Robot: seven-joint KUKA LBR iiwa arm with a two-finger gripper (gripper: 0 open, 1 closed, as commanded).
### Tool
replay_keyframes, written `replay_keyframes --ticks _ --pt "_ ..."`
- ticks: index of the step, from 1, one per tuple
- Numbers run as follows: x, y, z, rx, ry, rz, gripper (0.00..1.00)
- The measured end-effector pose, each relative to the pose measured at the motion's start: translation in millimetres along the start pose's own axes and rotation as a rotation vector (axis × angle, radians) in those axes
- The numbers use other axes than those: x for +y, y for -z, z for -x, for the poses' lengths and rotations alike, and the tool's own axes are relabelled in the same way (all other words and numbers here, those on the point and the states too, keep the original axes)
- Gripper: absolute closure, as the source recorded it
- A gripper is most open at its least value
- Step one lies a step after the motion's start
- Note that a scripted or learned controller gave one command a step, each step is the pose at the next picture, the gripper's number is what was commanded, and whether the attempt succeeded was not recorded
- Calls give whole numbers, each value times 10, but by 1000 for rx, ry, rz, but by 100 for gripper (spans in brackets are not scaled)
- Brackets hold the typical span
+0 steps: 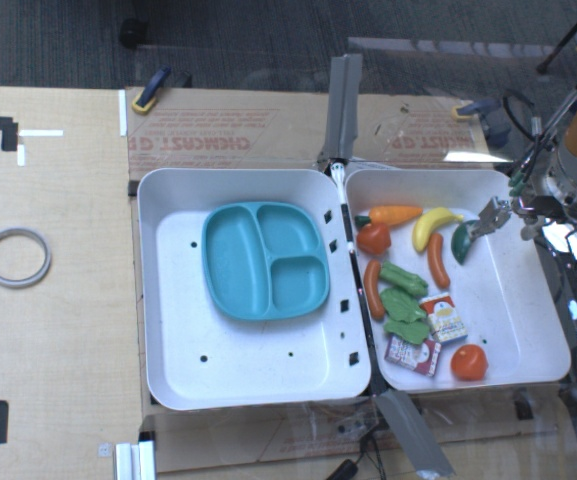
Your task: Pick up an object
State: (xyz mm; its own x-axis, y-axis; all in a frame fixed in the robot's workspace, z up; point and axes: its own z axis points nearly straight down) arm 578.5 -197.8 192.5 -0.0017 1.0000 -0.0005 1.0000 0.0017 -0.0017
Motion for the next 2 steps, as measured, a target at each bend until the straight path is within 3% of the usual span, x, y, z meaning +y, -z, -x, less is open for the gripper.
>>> replay_keyframes --ticks 1,2 --pt "303 -1005 53 4 -143 1 0" --pt "303 -909 62 0 -140 1 100"
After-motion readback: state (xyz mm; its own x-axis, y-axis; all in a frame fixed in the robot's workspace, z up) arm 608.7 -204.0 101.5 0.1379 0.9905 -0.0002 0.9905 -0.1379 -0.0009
